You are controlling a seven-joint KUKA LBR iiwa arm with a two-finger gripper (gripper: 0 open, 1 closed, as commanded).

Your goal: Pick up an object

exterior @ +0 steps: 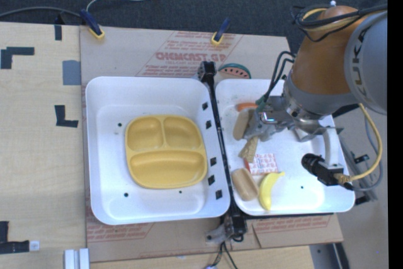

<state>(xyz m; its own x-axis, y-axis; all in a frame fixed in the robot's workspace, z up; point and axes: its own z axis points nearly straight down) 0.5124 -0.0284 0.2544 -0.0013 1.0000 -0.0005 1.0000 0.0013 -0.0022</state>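
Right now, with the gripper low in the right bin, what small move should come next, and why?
Probably a short descent onto the tan stick. The gripper sits just above it in the right bin, with nothing seen between its fingers. The bun, banana and packet lie nearer the front, so the stick looks closest.

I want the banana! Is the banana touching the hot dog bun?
Touching. The camera view shows the banana leaning against the bun's right side in the right bin, with no white gap between them.
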